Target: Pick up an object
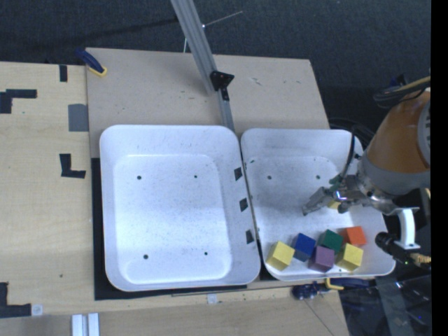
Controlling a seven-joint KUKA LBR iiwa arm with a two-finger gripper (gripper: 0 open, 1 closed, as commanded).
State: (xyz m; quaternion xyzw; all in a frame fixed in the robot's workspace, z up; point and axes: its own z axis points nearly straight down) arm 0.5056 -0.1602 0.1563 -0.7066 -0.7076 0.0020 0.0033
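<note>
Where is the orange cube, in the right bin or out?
In: the orange cube lies inside the right bin, near its front right corner.

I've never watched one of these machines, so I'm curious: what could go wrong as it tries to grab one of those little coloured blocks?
The blocks sit packed together near the right bin's front edge: the blue block, purple block and green block look to be touching. The claw might nudge neighbours or pinch two at once. The yellow blocks lie close to the bin's rim, so the claw could bump the wall there.
</note>
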